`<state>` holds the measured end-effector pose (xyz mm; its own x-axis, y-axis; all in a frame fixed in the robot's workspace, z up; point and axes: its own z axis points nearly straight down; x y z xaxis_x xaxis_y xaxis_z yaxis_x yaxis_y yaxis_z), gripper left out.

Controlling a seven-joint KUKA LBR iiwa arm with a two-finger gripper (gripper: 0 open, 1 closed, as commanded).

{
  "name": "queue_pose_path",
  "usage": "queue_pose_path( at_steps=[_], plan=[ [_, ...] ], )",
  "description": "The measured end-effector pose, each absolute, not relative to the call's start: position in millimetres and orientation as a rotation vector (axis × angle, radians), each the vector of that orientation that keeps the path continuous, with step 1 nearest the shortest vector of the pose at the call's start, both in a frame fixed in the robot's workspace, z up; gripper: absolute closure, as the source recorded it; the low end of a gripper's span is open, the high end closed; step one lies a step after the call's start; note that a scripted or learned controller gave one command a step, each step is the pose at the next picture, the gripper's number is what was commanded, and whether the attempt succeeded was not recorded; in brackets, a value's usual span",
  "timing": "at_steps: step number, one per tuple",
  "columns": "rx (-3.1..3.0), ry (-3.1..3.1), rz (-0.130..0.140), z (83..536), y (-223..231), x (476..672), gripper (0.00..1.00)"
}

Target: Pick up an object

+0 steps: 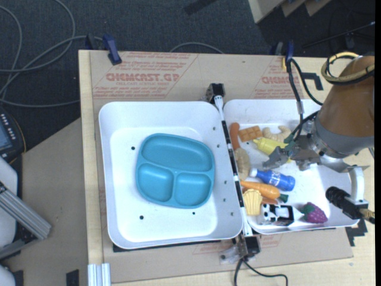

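- Right bin [262,107]: small toy foods in a heap: bottle [276,179], carrot [261,188], corn [253,202], grapes [315,213], hot dog [234,136], yellow piece [267,144].
- Left bin [119,130]: blue tray [174,170], apart from the pile.
- Gripper [286,152]: low over the right bin, just above the bottle; jaw state cannot be told.
- Bottle: likely light, rigid, smooth plastic; round body may roll. Best taken across its middle.
- Carrot: touches the bottle; likely to crowd a finger.
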<state>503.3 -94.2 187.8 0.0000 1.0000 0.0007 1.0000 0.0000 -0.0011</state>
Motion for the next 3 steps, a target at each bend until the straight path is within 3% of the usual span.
queue_pose_path(
  at_steps=[1, 2, 3],
  plan=[
    [-2.218, -2.218, 0.004, 79.0, -94.1, 527.7, 0.0],
    [-2.225, -2.221, -0.002, 94.7, -94.8, 528.2, 1.0],
    [-2.214, -2.237, -0.016, 190.3, -15.0, 543.8, 1.0]
  ],
)
